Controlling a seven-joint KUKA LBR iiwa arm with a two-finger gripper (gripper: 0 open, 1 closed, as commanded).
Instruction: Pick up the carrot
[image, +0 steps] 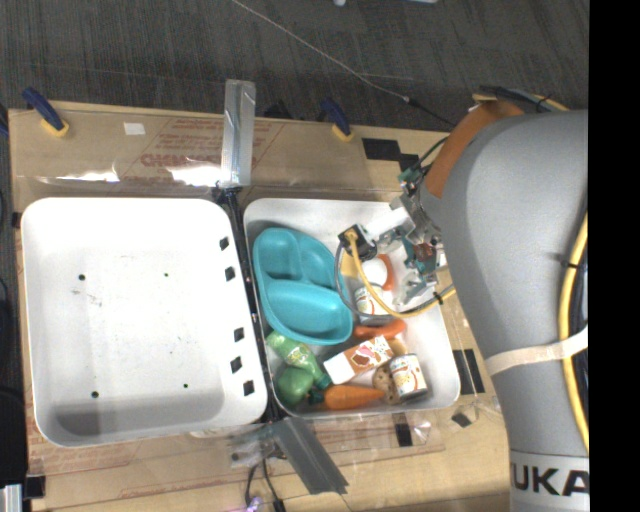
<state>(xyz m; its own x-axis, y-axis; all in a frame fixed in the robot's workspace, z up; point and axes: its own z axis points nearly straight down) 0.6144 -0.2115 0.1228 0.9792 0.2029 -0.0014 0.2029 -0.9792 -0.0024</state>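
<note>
I see the carrot lying flat at the near edge of the right bin, between a green pepper and a small can. A boxed item sits just above it, and a teal divided dish fills the bin's left half. The hand hangs over the bin's far right part, well apart from the carrot; I cannot tell how it is set. Left bin sits alongside on the worktop.
</note>
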